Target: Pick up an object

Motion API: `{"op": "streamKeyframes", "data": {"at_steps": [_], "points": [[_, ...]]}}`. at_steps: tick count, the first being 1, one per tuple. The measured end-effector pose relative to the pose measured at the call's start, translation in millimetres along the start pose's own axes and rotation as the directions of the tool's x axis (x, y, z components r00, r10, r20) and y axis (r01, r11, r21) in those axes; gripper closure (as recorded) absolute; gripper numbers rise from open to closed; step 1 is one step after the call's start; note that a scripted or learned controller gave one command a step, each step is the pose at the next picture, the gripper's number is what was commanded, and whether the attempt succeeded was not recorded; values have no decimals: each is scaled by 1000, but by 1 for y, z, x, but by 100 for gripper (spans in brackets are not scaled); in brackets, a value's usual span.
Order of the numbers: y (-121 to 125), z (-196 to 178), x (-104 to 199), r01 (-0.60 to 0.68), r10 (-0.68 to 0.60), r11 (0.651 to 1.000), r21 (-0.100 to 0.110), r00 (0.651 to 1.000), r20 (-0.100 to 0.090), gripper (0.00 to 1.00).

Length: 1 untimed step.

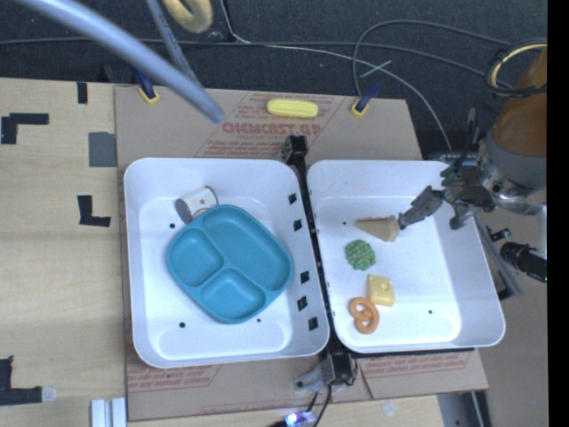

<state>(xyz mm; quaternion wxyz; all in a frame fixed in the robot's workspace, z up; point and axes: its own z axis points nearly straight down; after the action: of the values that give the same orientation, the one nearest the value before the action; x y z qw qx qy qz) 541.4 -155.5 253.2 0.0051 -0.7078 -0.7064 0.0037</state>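
Observation:
The right bin (462,327) holds a tan wedge (378,229), a green broccoli piece (359,254), a yellow cheese block (380,289) and an orange pretzel (364,314). My gripper (432,220) hangs over the upper right part of this bin, reaching in from the right. It is open, its two dark fingers spread wide apart. The left fingertip (407,220) sits right beside the wedge's right end. Nothing lies between the fingers.
The left bin (142,327) holds a blue divided plate (229,262) and a small white cup (196,204) on its side. A yellow banana-like toy (292,108) lies on the cardboard behind the bins. A black clip (296,148) sits on the bins' shared wall.

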Motion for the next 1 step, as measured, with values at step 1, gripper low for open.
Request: {"op": "streamKeyframes", "data": {"at_steps": [1], "points": [[2,-6,0,4,-4,1000,-11,1000,2,0]]}}
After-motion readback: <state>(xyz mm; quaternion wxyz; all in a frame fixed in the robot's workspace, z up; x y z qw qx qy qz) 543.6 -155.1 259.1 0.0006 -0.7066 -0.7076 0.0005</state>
